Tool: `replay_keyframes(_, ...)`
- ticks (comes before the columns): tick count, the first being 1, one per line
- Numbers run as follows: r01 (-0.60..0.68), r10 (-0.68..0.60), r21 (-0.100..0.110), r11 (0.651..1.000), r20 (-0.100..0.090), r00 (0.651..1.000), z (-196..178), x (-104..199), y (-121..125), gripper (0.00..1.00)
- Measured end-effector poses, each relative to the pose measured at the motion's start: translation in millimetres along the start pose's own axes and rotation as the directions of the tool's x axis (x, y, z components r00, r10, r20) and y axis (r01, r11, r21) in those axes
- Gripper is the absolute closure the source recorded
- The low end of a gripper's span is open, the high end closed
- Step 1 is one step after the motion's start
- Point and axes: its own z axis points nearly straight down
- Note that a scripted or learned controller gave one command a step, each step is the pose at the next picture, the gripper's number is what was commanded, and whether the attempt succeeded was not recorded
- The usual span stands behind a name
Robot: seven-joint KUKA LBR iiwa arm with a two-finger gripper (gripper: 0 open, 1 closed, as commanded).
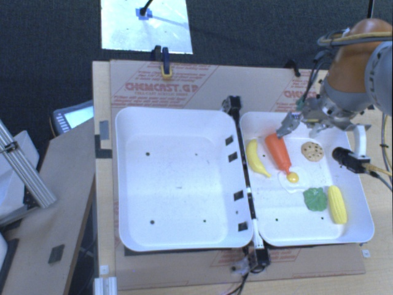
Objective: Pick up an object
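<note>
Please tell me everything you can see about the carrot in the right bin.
The carrot is bright orange, smooth and glossy like a plastic toy. It lies flat in the right bin, running at a slant from its upper end near the tool down toward a fried egg, which it seems to touch. A banana lies beside it, apart, on the side toward the other bin. The tool hangs just above its upper end; contact is unclear.

Two shallow white bins sit side by side on the worktop (104,183). The left bin (132,226) sits beside the right bin (362,226), which holds a banana (256,159) near its left wall, a carrot (278,153) just beside it, a fried egg (290,178) at the carrot's near end, a cookie (312,150), a green leafy piece (315,199) and a corn cob (336,204) touching it. The hand (288,126) hangs over the carrot's far end
</note>
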Motion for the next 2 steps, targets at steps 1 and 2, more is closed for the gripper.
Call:
replay_keyframes(1, 0.004, -0.004, 0.005, 1.000, -0.002, 1.000, 73, 38, -7, 0.00)
replay_keyframes(2, 0.002, -0.002, -0.004, 1.000, 0.001, 1.000, 58, 35, -5, 1.00)
